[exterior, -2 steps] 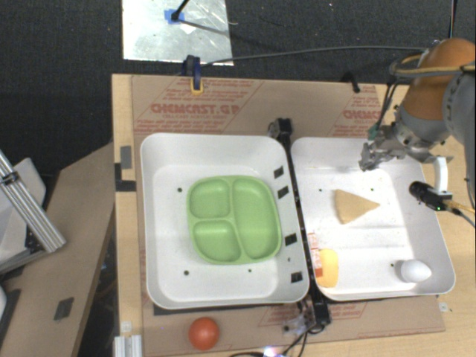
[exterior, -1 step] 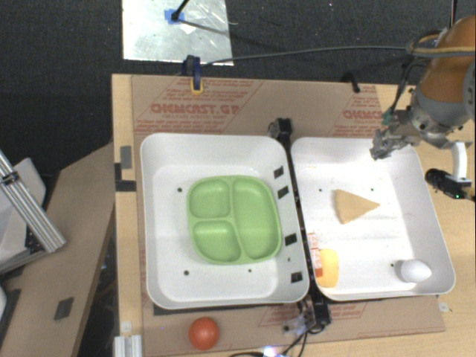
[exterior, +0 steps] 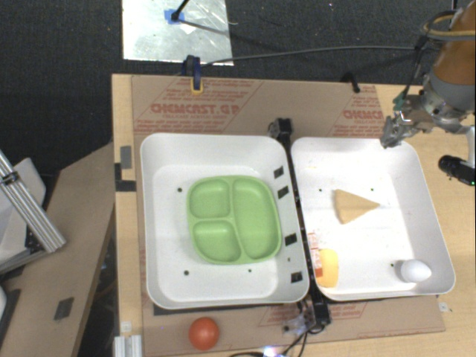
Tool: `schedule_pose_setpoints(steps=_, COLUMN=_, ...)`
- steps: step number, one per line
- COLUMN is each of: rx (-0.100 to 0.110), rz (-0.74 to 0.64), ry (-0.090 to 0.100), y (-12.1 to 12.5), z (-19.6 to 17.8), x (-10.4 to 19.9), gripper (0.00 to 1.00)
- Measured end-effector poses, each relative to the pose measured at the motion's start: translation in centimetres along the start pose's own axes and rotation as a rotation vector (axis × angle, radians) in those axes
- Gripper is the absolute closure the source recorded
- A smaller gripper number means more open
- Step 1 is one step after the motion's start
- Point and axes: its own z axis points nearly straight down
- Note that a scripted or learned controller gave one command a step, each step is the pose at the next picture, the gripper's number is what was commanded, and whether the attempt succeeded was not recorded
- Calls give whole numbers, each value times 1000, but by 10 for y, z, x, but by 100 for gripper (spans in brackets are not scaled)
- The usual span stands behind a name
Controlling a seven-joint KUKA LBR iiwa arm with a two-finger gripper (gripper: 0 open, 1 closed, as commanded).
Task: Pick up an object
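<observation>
White plastic is what we meet first: two shallow bins side by side on a brown board. In the left bin [exterior: 160, 199] we see a green divided tray [exterior: 234, 219] with three compartments, lying flat near the middle. In the right bin [exterior: 416, 199] we find a tan wedge [exterior: 354, 204], shaped like a triangle, lying near the centre with its point toward the right. Near the bin's front left corner, close against the wall that divides the bins, we see a yellow-orange object [exterior: 326, 267]. In the front right corner lies a small white rounded object [exterior: 413, 271], almost the same colour as the bin floor.

Outside the bins, on the board at the front, we notice an orange-red ball [exterior: 204, 332] below the left bin.

We see the arm coming in from the upper right, with the gripper [exterior: 392, 134] poised over the back right corner of the right bin, above its rim. It is well apart from the wedge and from the other two things in that bin. We see nothing between its tips, and whether the claw is apart or together we cannot tell, as it is too small and dark.
</observation>
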Motion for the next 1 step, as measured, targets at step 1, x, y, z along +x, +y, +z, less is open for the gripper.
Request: schedule_pose_setpoints(steps=1, rx=6, rz=-4, ry=2, y=-13, z=4, x=41, gripper=100)
